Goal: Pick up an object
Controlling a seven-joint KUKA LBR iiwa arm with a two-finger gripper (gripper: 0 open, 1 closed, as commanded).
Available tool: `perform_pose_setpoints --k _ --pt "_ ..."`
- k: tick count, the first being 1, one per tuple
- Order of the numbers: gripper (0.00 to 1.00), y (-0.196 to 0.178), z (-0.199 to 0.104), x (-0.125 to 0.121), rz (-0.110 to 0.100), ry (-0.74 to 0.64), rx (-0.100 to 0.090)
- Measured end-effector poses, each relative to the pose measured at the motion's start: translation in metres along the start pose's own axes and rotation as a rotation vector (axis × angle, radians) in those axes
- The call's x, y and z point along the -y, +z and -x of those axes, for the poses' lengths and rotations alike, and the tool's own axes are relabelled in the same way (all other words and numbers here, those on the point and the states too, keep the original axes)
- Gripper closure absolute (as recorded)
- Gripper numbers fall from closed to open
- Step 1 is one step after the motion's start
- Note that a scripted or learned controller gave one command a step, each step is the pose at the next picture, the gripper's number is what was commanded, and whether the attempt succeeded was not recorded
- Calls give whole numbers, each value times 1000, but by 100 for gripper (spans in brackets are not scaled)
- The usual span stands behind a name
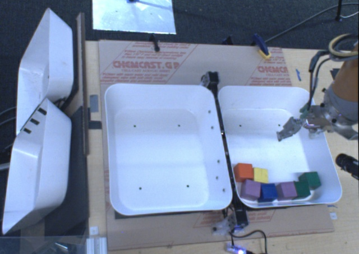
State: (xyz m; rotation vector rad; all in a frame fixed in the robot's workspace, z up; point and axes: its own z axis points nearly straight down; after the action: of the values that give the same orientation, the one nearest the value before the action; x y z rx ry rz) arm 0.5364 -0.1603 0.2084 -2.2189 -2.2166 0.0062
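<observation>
Camera view, slant look down on the surface (pixel 95 135): two shallow white plastic bins side by side on a sheet of brown printed cardboard (pixel 185 62).

Right white bin (pixel 263 107) carries all the loose pieces. They sit bunched against its near wall, toward the front right corner. From the left: an orange block (pixel 243 171), a yellow cube (pixel 261 175) touching its right side, a purple block (pixel 251 189) just in front of the orange one, a blue cube (pixel 268 192) beside that, a second purple block (pixel 286 190) next along, and a dark green block (pixel 308 181) at the right end, partly propped on the row.

Left white bin (pixel 162 146) shows only its bare floor with small dark dots.

My grey arm with the orange band (pixel 343 79) reaches in over the right bin's right rim. Its claw (pixel 289 128) hangs over the middle of the right bin, well apart from the block cluster and farther back than it. I see no block between its fingers. The claw reads as a small grey blur at this size, so I cannot tell how far apart its tips stand.

Off the surface at left, two more white bins (pixel 42 135) lean stacked on edge. A shiny metal plate (pixel 134 0) lies on the dark floor beyond the cardboard.
</observation>
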Motion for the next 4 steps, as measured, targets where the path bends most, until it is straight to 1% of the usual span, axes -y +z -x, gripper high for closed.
perform_pose_setpoints --k 1,2,3,4 --pt "0 -3 0 -2 7 -1 1" --pt "0 59 -3 0 2 -1 0" --pt "0 120 -3 -4 3 -1 0" --pt "0 122 -3 -4 7 -1 1"
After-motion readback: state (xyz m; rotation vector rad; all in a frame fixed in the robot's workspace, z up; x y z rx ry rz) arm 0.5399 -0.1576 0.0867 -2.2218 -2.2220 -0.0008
